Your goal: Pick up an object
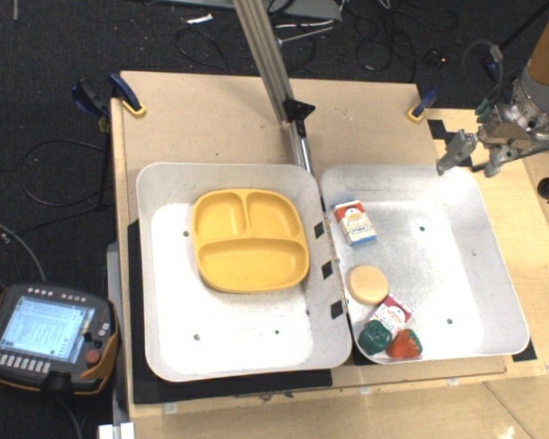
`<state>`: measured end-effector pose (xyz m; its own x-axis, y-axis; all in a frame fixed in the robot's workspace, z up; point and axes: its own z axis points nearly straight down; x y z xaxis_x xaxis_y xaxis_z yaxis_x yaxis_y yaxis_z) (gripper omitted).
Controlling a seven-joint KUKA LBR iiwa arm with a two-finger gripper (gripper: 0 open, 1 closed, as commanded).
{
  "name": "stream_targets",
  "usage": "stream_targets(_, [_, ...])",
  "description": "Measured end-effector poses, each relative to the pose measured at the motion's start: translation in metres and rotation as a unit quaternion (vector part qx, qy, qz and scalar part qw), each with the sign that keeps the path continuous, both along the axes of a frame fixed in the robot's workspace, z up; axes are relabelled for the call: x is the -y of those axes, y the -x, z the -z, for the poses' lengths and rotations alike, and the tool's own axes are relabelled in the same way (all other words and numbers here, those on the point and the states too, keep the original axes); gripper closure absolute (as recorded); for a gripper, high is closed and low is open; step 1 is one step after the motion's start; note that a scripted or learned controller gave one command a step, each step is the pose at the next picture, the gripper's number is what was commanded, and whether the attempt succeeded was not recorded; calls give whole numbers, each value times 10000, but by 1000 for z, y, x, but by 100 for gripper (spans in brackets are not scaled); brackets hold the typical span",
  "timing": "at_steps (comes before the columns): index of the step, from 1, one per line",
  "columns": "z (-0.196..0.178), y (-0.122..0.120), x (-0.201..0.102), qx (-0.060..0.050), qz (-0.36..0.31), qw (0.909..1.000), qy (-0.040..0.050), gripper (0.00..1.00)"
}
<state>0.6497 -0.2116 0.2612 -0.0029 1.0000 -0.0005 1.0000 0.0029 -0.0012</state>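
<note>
My gripper [471, 155] hangs over the far right corner of the right bin [457, 273], open, with nothing between its fingers. In that bin, toward its left side, lies a small white and red carton [354, 222]. Nearer the front sits a round tan biscuit-like disc [368, 284]. Below it is a small red and white packet [392, 314], then a dark green toy [375, 337] and a red strawberry-like toy [405, 344] side by side at the front edge. All of these lie well left of and nearer than the gripper.
A yellow divided plate [251, 240] rests in the left bin [165, 337]. A slanted metal pole [268, 48] rises from between the bins. A teach pendant [46, 335] lies off the bench at the lower left. Clamps [126, 96] grip the bench's far corners.
</note>
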Motion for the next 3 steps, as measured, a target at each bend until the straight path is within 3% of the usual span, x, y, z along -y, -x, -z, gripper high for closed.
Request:
stream_targets(1, [0,0,0,-3,0,10000,2,0])
stream_targets(3, [99,2,-16,-12,-2,10000,-3,0])
